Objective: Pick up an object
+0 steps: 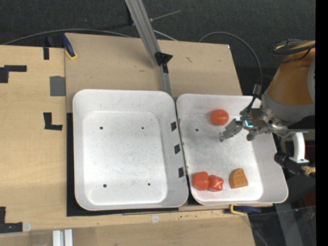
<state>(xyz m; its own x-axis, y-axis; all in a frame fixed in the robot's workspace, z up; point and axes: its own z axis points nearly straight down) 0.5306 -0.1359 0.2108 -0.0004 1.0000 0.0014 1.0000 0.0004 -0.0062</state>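
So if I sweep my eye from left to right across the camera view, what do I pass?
Left white bin → two red objects touching each other → orange-red ball → claw → tan waffle-like block → grey arm with its orange band.
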